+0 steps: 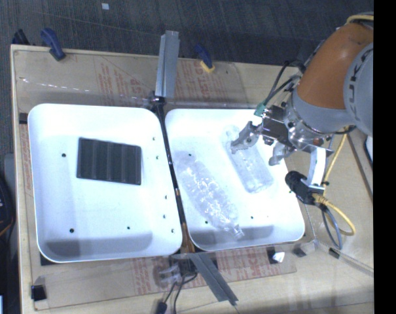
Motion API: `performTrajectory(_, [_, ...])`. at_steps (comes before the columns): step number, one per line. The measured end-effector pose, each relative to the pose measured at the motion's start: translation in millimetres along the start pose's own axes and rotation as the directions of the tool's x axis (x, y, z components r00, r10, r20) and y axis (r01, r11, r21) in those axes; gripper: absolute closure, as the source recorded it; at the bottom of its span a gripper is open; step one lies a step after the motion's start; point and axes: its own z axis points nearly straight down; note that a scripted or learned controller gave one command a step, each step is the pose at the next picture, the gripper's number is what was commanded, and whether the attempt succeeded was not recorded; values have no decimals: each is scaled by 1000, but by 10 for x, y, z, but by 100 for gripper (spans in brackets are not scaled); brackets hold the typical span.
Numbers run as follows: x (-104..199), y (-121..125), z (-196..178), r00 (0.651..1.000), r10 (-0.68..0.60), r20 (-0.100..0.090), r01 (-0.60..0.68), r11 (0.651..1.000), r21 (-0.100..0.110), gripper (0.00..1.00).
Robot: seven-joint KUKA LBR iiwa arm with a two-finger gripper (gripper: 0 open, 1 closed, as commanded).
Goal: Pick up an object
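My gripper (258,148) hangs over the right bin (286,231), near its back right part, with its fingers spread apart. A small clear plastic bottle (252,170) lies just below and partly between the fingertips, its far end under the gripper. A longer, crumpled clear bottle (207,197) lies slantwise in the same bin, left of the gripper and apart from it. A black ridged rectangular pad (109,161) lies flat in the left bin (47,227).
A metal divider bar (166,64) rises at the back between the bins. Blue clamps (54,44) grip the bench's far edge. A yellow cable (335,218) loops beside the right bin's right wall.
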Motion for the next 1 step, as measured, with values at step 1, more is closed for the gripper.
performTrajectory(1, [-232, 136, -32, 999, -47, 0, 47, 999, 1, 0])
